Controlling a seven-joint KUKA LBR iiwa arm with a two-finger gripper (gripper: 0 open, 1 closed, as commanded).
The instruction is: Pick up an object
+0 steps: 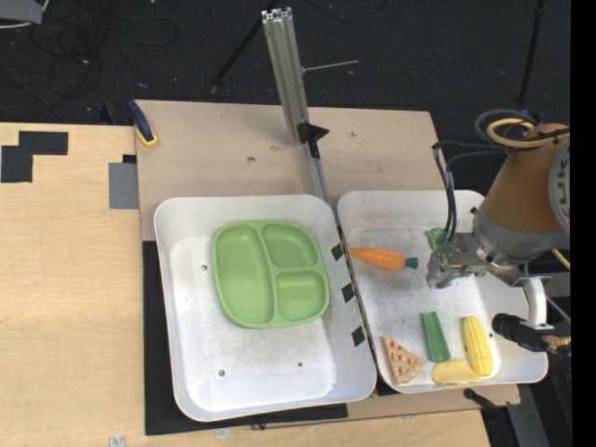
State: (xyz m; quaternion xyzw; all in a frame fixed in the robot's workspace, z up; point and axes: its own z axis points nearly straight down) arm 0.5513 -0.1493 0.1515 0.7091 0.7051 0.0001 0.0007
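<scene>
My gripper (pixel 445 273) hangs over the middle of the right bin (pixel 410 214), just right of a toy carrot (pixel 380 259) whose green tip points toward it. Nothing shows between its fingers. Below it, along the bin's near side, lie a green stick (pixel 434 335), a corn cob (pixel 478 344), a yellow banana-like piece (pixel 453 372) and a pizza slice (pixel 401 359).
The left bin (pixel 186 361) holds a green divided plate (pixel 271 273). A metal post (pixel 287 73) rises behind the bins. Black clips sit on the seam between the two bins. The arm's orange band (pixel 521 189) fills the right side.
</scene>
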